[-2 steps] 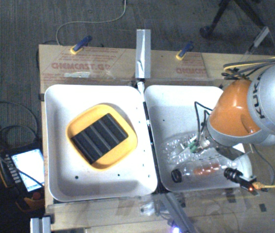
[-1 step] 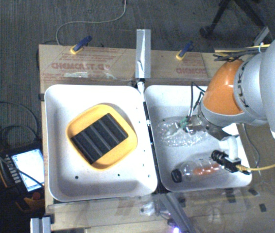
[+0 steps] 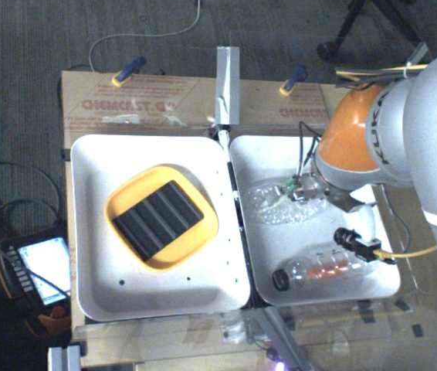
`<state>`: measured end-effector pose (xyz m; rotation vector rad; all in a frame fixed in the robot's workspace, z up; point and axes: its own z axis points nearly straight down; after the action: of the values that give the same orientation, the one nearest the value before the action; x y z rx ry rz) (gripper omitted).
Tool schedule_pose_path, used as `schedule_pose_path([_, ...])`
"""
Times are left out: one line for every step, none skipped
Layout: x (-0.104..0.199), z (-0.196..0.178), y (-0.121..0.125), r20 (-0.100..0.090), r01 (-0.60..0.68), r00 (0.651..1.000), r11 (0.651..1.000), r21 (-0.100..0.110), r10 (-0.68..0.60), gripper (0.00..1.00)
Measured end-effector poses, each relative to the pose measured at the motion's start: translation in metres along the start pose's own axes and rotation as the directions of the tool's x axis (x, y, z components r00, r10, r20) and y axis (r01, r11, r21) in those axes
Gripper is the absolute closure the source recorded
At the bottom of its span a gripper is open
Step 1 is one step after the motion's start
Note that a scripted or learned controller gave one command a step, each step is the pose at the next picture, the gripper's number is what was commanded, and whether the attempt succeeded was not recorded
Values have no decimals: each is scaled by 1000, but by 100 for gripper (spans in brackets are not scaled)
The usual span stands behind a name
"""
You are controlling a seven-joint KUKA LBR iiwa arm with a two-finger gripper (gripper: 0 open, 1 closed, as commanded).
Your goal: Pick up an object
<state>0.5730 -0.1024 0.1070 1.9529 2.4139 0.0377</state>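
Seen from the overhead camera view, the arm point(image 3: 408, 122) comes in from the right and its bulk covers the upper right part of the right bin point(image 3: 266, 157). Its orange band point(image 3: 350, 134) sits over the gripper point(image 3: 302, 189), so little of the gripper shows beyond some small metal and green parts at its tip. Whether it is spread or pressed together cannot be told, and nothing can be seen held in it.

That tip is low in the right bin, at the right edge of a crumpled clear plastic piece point(image 3: 275, 204). The plastic is see-through against the white floor, so its outline is hard to trace, and whether the tip touches it is unclear. Near the front wall of the same bin a clear bottle point(image 3: 323, 270) lies on its side, dark cap pointing left, with something reddish inside that is too blurred to name.

The left bin point(image 3: 87, 230) holds a yellow block point(image 3: 162, 216) with a black ridged top, lying turned at an angle near the bin's middle. At the picture's left edge, beside the bench, a device with a lit screen point(image 3: 39, 265) is partly cut off.
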Motion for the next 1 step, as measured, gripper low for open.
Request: schedule_pose_path([27,-77,0,-17,132,991,991,39,-131,0])
